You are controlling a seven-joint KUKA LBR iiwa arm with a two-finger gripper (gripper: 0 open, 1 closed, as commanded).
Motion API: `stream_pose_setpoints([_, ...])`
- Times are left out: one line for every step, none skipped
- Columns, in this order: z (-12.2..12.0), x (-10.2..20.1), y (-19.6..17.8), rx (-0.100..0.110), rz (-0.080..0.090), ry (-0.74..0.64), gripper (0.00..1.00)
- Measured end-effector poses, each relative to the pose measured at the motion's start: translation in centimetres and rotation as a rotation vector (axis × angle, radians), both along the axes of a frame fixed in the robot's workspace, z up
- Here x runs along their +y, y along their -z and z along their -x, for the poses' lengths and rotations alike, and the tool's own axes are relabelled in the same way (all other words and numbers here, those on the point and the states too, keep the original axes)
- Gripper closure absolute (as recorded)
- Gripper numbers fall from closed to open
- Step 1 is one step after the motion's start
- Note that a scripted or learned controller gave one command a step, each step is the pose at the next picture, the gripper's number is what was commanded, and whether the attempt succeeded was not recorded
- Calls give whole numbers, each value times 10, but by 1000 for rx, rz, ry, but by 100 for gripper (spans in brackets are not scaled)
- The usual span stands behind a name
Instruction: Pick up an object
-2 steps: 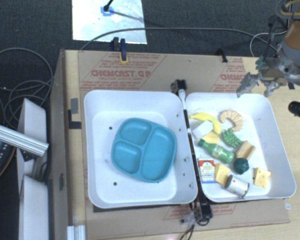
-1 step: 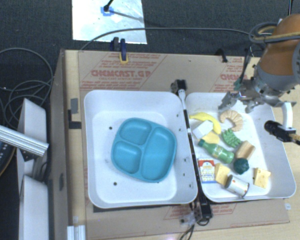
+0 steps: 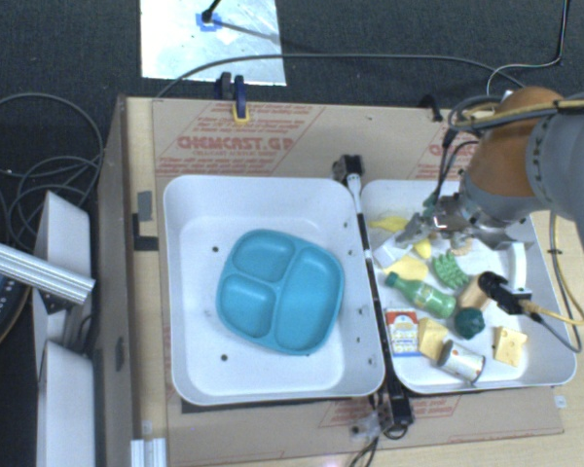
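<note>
I see my tool [image 3: 436, 224] low in the right bin [image 3: 555, 358], over the toys; I cannot tell its grip. That bin holds one green bottle [image 3: 420, 295] and one can [image 3: 460, 361]. The left bin [image 3: 190, 261] holds one blue plate [image 3: 277, 290].

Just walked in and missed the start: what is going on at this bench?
A grey robot arm reaches in from the right, its gripper low over the right bin, which holds a clutter of small items, including a green bottle. Nothing visibly sits between its fingers. The left bin holds a blue divided plate.
</note>
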State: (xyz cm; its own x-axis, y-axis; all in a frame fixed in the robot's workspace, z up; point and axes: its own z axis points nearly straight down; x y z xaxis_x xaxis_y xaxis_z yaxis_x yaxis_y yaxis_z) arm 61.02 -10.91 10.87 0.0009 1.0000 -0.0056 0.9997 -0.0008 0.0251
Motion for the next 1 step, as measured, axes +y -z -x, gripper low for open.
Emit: stream_pose_setpoints([8, 2, 6, -1, 2, 0, 0])
